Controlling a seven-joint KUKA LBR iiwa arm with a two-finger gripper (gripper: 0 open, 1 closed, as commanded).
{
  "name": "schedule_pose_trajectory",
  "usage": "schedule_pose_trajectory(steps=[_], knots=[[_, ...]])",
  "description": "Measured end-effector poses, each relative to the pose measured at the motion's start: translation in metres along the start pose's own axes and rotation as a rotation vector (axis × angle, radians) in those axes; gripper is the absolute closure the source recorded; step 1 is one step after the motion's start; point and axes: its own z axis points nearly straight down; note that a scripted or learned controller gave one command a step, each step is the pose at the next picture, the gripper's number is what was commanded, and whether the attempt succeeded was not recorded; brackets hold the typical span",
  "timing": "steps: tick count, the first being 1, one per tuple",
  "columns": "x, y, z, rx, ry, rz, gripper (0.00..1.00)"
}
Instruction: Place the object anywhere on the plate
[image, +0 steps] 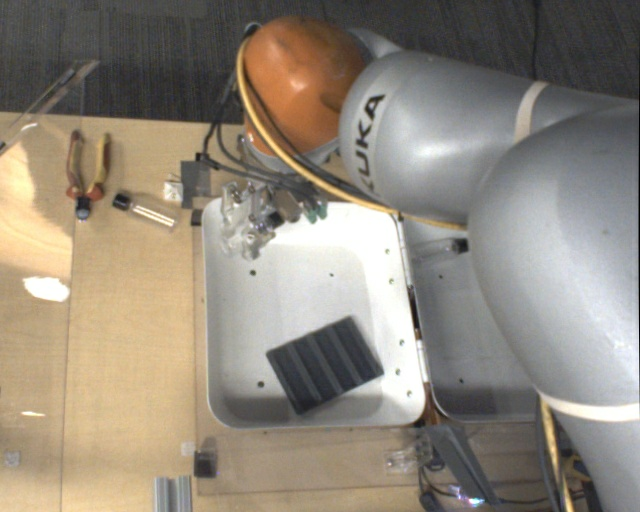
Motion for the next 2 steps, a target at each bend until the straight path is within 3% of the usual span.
schedule_pose_trajectory(steps=[1, 2], knots=[[-0.0005, 0.0004, -0.0467, 0.0, 0.0, -0.18, 1.0], [0.0054, -0.0083, -0.0453, -0.002, 0.002, -0.449, 1.0]])
